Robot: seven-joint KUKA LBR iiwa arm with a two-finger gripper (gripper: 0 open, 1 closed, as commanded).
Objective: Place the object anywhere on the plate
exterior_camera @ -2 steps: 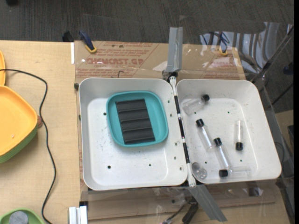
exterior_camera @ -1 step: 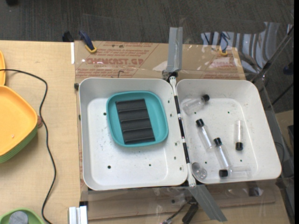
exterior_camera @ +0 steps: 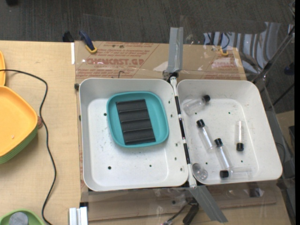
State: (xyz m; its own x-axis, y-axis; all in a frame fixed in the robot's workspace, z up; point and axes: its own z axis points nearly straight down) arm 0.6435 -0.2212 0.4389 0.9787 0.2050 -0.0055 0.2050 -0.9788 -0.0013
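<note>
- Nearest the lower edge, a green round item (exterior_camera: 16,218) is seen at the left corner of the wooden table (exterior_camera: 28,186), and a black cable (exterior_camera: 47,139) is laid across that table.
- Two white bins are set side by side, touching along their inner walls: the left bin (exterior_camera: 93,168) and the right bin (exterior_camera: 262,125).
- A teal plate (exterior_camera: 161,125) is placed in the left bin, towards its rear and roughly central.
- A dark ribbed object (exterior_camera: 135,121) is found lying flat on the plate, well within its rim and nearly covering its floor.
- Several clear tubes with black caps are scattered in the right bin: one (exterior_camera: 205,136) near the middle, one (exterior_camera: 223,159) just below it, one (exterior_camera: 239,134) towards the right, and one (exterior_camera: 194,106) at the rear left.
- A clear round lid (exterior_camera: 200,173) is seen in the right bin's front left corner.
- Stacked yellow dishes (exterior_camera: 16,121) are cut off by the left edge.
- Printed cardboard (exterior_camera: 122,57) is spread behind the bins.
- Whether the gripper is released or clenched cannot be told.
</note>
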